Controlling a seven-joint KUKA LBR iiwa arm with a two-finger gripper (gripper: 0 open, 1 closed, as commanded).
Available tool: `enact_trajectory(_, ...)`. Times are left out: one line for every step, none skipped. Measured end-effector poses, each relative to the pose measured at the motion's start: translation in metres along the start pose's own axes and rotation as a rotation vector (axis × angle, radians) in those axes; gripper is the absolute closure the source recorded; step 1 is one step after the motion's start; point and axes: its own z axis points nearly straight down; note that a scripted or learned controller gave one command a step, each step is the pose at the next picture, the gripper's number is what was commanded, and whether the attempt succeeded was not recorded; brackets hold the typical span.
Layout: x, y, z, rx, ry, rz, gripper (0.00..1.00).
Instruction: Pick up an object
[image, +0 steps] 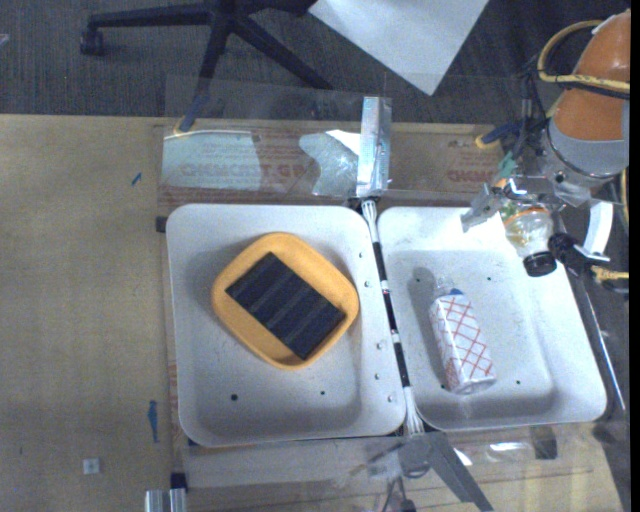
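**Arm over the right bin's far corner, carton and orange pad in the bins**

Tan bench surface spreads under two shallow white bins set side by side, with dark carpet and the legs of an office chair beyond the far edge. A strip of clear plastic sheeting lies along the back of the bins.

In the left bin sits a rounded orange pad, turned at a slant, its top carrying a dark ribbed rectangular panel (the orange shows as a soft border all round it). It rests near the bin's middle, apart from the walls.

In the right bin lies a small carton, white with a red lattice pattern and a touch of blue at its far end. It lies on its side, lengthwise front to back, left of the bin's centre and near the divider.

The grey arm with its orange band reaches in at the upper right. Its gripper hangs over the far right corner of the right bin, well apart from the carton. Something pale and glossy shows at its tip, but whether the jaws are apart or together cannot be told.
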Motion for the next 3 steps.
enact_trajectory(0.030,-0.040,0.126,-0.006,-0.002,-0.040,0.00)
enact_trajectory(0.043,-0.027,0.128,-0.020,-0.008,-0.195,0.00)
enact_trajectory(0.043,-0.026,0.118,-0.024,-0.009,-0.193,1.00)
